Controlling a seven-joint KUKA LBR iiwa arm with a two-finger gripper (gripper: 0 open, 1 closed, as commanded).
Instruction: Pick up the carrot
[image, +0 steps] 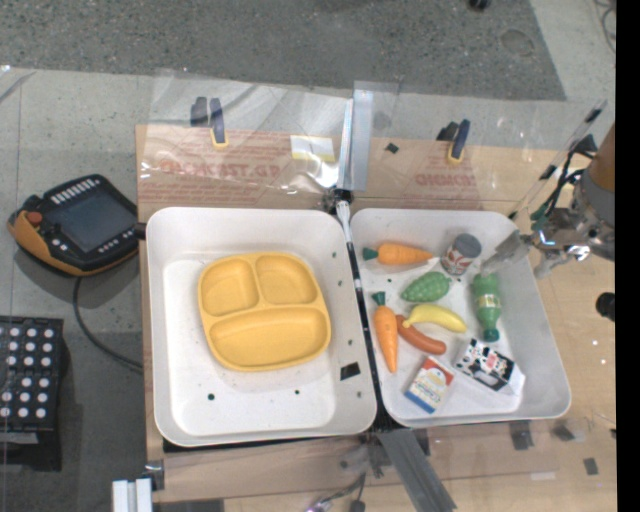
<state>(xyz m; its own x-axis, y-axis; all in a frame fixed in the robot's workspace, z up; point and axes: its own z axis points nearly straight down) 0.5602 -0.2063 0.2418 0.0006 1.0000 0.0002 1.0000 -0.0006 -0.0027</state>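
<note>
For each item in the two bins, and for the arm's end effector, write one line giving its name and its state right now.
Yellow divided plate: flat in left bin, nothing on it.
Upper carrot: lying loose, right bin.
Lower carrot: lying loose beside sausage.
Banana: lying.
Green bottle: on its side.
Can: upright.
End effector: at right bin's edge, holding nothing.

Robot arm (608, 170), partial, at right edge of view.
- Upper section: rounded housing w/ orange-brown band.
- Below it: grey metallic wrist block, boxy, w/ light silver faces and darker recesses.
- Cables: thin dark leads running along wrist; a green-tinted wire among them on the left side.
- Gripper (512, 250): slim pale-grey metal piece tapering to a point, approx. blade-like.
- Separate dark rounded part lower down at edge; detail too small to tell.
- Markings, screws: not legible.
</note>
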